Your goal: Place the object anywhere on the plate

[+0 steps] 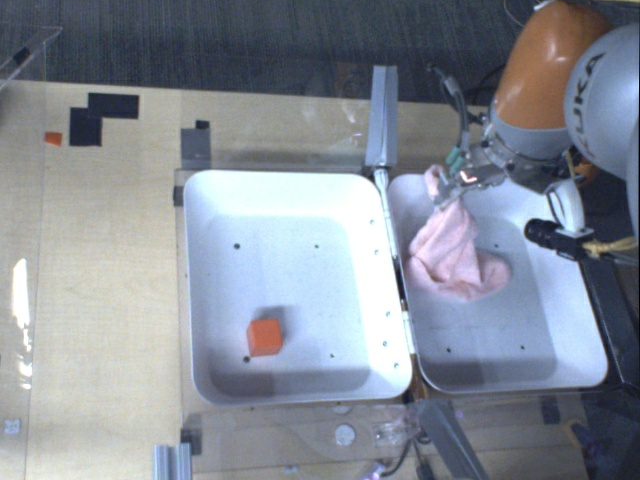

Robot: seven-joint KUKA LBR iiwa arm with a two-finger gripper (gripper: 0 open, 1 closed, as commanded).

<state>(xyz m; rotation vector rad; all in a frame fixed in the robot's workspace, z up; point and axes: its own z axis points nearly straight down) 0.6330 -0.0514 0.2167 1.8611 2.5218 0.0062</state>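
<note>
Two bins on the bench, read from the near edge back. Nearest, in the left bin [210, 268], an orange block [265, 337] sits alone toward the front-left floor, untouched and well apart from the arm. Further back in the right bin [540, 363], a pink cloth [455, 253] trails from the floor up to the gripper [462, 181], its upper corner bunched and pinched between the fingers, lower folds resting on the bin floor. So the hand is clamped on the cloth, part lifted, not clear of the bin. No plate is evident in either bin. Judgement: grasp made, lift begun; carrying and setting down remain, and the thin pinch could slip.
</note>
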